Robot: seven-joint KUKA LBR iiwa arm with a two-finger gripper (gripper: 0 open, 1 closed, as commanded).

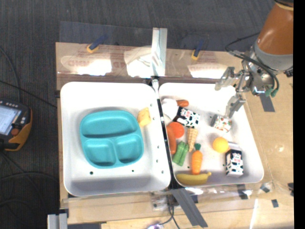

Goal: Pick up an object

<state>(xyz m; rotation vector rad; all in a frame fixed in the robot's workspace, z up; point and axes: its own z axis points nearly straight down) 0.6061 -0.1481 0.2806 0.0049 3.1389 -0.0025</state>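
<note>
The claw (228,95) is hanging over the far right part of the right bin (248,142), with its two fingers (234,104) spread apart and nothing sitting between them (the small white-and-red carton (222,123) is lying just below the lower fingertip, apart from it as far as the view shows). Taking the right bin as the landmark: a yellow ball (220,144) is resting near its middle right, a black-and-white cow-print carton (234,161) is standing toward its near right corner, and a banana (193,178) is lying along its near wall. A carrot (196,158), a green vegetable (180,152), a cone (191,136), an orange fruit (175,130) and a second cow-print carton (188,117) are crowding its left half. Beside that bin, on its left, the other bin (71,128) is holding a teal divided tray (112,137) and a small yellow piece (144,117).
</note>
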